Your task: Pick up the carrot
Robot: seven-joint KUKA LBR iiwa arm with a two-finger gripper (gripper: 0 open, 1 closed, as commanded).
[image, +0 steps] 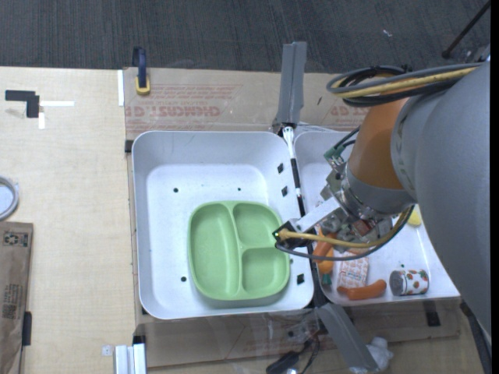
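Note:
The carrot (363,291) is an orange stick lying flat near the front edge of the right bin (437,287). My gripper (344,229) hangs over the middle of that bin, under the orange-banded wrist, a little behind and to the left of the carrot. The wrist and a loop of yellow and black cable hide most of the gripper. Nothing can be seen held in it.
A green divided plate (238,250) lies in the left bin (156,209). In the right bin, a small printed can (410,281) stands right of the carrot, a white packet (352,271) lies just behind it, and another orange item (323,257) sits by the left wall.

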